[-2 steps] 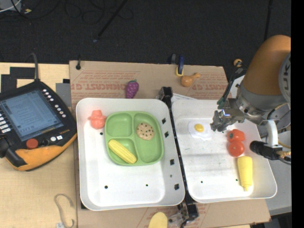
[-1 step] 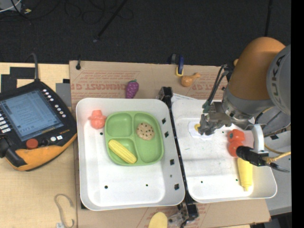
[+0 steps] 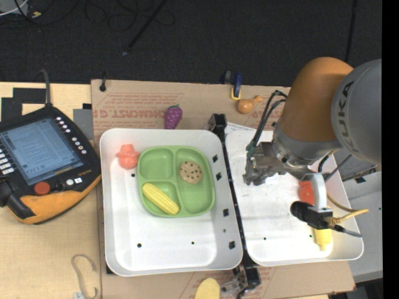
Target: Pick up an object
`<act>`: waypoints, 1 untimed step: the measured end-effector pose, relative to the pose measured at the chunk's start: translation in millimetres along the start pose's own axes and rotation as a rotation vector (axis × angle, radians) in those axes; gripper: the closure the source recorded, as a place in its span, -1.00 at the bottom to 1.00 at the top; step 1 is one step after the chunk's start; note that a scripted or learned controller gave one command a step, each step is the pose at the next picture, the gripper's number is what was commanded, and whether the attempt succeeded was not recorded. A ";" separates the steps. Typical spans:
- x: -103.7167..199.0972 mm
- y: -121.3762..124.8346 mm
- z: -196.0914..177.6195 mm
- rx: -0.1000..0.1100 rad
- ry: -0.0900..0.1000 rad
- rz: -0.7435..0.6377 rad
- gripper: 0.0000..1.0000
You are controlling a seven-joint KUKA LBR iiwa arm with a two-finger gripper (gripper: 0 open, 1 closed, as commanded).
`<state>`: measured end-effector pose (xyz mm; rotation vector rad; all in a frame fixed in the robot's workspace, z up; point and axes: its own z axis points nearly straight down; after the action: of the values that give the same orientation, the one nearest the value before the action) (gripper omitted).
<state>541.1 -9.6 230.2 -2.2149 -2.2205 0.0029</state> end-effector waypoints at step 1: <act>48.1 -1.9 -6.3 -0.003 -0.001 -0.001 1.00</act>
<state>539.1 38.5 236.7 -2.2154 -2.2233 0.0005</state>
